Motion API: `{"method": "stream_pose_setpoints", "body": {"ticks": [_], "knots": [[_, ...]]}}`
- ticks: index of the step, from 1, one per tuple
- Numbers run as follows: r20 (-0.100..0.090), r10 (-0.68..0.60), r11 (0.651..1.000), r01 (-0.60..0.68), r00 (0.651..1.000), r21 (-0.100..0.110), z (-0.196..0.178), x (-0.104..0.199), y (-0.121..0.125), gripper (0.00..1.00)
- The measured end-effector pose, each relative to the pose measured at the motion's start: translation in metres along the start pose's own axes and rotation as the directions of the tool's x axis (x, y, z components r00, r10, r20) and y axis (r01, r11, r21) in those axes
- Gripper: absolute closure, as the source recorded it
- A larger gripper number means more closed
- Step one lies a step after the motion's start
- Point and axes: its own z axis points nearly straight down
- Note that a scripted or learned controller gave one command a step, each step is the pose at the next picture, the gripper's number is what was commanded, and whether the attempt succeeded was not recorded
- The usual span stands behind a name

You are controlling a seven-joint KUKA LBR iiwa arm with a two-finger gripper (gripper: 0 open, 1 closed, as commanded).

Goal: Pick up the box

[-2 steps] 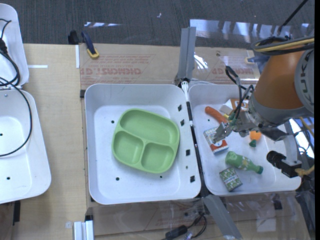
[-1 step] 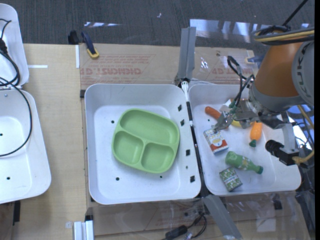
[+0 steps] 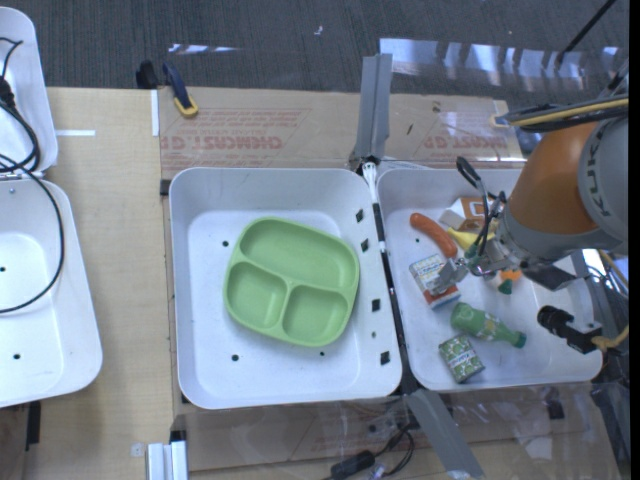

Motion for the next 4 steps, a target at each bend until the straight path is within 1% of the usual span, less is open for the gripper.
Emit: {"method": "stream_pose_setpoints", "body": {"ticks": [1,2,3,4], "knots": [[0.001,0.008,1.0,-0.008,1.0,-0.003,-0.001,0.0,0.073,0.0],[-0.018,0.047,0.998,-0.046,0.999,0.033,0.004,-0.014,0.105,0.0],[-0.007,0.034,0.999,-0.034,0.999,0.019,0.002,-0.012,0.101,0.0],[-0.003,0.031,0.999,-0.031,1.0,0.013,-0.009,-0.013,0.103,1.0]]}}
